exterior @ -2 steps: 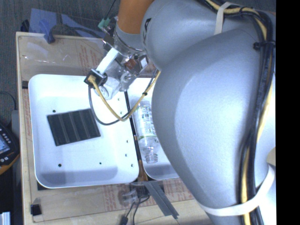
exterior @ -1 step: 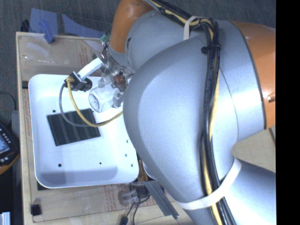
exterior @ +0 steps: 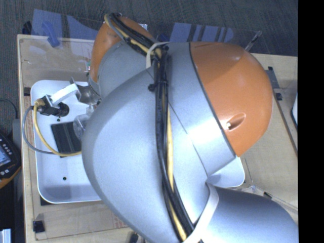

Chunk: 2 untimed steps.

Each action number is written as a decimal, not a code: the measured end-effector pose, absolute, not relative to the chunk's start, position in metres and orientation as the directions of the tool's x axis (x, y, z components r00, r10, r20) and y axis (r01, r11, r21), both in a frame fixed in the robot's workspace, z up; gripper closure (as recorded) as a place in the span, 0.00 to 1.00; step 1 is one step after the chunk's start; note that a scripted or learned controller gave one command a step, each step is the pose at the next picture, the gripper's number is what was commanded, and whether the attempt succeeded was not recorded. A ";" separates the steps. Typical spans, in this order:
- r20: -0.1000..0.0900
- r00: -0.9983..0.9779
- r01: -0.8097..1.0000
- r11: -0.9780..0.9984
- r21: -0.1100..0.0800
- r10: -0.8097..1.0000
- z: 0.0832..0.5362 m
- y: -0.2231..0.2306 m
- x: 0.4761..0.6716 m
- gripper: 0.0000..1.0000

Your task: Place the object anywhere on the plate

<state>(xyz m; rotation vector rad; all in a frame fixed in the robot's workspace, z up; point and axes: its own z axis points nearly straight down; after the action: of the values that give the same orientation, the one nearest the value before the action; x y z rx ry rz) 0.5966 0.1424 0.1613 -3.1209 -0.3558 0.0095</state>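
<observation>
One grey-and-orange arm [exterior: 172, 135] covers most of the desk [exterior: 45, 221]; one white bin [exterior: 43, 186] shows, holding one black flat object [exterior: 65, 137].

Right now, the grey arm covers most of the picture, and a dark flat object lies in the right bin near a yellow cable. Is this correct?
One detail is wrong: the bin. In the camera view, the dark flat object lies in the left bin, not the right one. The rest holds: the grey arm covers most of the picture, and the yellow cable runs beside the object.
</observation>
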 end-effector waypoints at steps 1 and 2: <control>-0.002 0.977 0.213 -0.977 0.002 0.213 0.272 0.095 0.528 1.00; -0.010 0.972 0.234 -0.972 -0.003 0.234 0.240 0.026 0.600 1.00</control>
<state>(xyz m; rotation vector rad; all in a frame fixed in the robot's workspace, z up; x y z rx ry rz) 0.6002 0.0261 0.2402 -3.1182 -0.3702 0.0154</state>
